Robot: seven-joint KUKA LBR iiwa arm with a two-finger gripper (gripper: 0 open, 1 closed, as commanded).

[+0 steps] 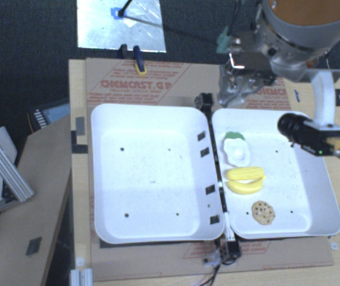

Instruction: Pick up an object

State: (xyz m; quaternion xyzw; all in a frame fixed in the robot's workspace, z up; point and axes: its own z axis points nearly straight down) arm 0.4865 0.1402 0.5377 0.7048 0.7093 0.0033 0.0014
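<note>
The right bin (312,207) holds three objects near its left wall. A white piece with a green top (236,149) lies furthest back. A yellow banana-shaped toy (245,179) lies just in front of it. A round brown cookie (263,212) sits nearest the front. My gripper (236,91) hangs above the bench behind the right bin's back left corner, apart from all three objects. Nothing shows between its fingers.
The left bin (152,171) stands beside the right one, joined by black clips (208,154) along the shared wall. A black cylinder on a white mount (303,133) overhangs the right bin's back right. A silver sheet (121,16) lies behind the bench.
</note>
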